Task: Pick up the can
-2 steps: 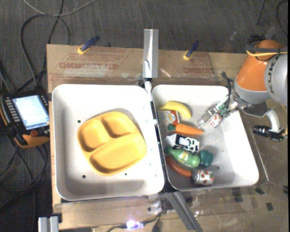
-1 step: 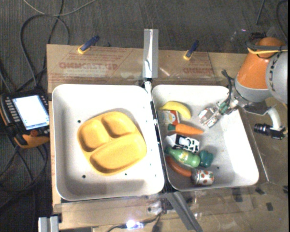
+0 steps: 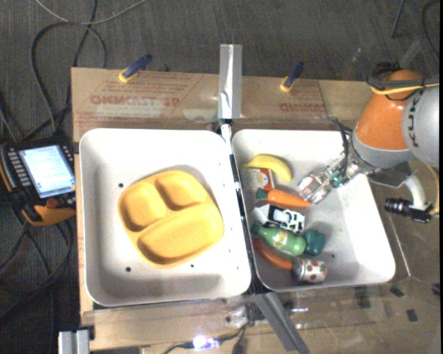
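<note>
The can (image 3: 309, 271) is seen lying on its side at the near edge of the right bin (image 3: 369, 253). It is short, and its label is printed in red and white with some green; a silvery end is turned toward the left. It is well apart from the gripper (image 3: 315, 186), below the fingertips in the view, with other things lying between them.

The gripper is held over the upper part of the same bin, pointed to the left. Whether its fingers are open or closed cannot be told, because the metal parts are blurred together.

Just below the fingertips an orange carrot (image 3: 289, 198) is placed, and just to their left a yellow banana (image 3: 272, 165). Farther below, a black and white object (image 3: 285, 217) and a green bottle (image 3: 283, 240) are found, the bottle near the can. In the left bin (image 3: 103, 271) a yellow divided tray (image 3: 170, 216) is set.
</note>
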`<state>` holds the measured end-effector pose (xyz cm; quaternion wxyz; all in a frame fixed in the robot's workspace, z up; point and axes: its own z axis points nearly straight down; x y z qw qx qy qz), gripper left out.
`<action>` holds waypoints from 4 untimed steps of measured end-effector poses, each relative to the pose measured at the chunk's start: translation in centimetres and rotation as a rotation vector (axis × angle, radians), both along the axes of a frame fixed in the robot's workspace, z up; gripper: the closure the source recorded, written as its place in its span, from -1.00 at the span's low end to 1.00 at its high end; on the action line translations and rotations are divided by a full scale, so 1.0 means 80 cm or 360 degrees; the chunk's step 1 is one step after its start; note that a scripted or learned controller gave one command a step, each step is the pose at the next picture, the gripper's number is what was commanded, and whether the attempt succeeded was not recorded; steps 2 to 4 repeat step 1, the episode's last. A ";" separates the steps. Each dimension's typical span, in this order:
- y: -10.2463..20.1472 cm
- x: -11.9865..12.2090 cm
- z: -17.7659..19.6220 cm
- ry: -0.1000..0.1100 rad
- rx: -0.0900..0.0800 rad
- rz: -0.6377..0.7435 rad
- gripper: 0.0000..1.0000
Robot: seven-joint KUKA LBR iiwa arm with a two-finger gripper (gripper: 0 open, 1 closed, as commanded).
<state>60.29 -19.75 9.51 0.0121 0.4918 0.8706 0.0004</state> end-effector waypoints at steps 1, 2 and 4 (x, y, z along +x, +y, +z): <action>0.053 0.064 0.154 0.0031 0.0017 0.0012 1.00; 0.053 0.064 0.154 0.0031 0.0017 0.0012 1.00; 0.053 0.064 0.154 0.0031 0.0017 0.0012 1.00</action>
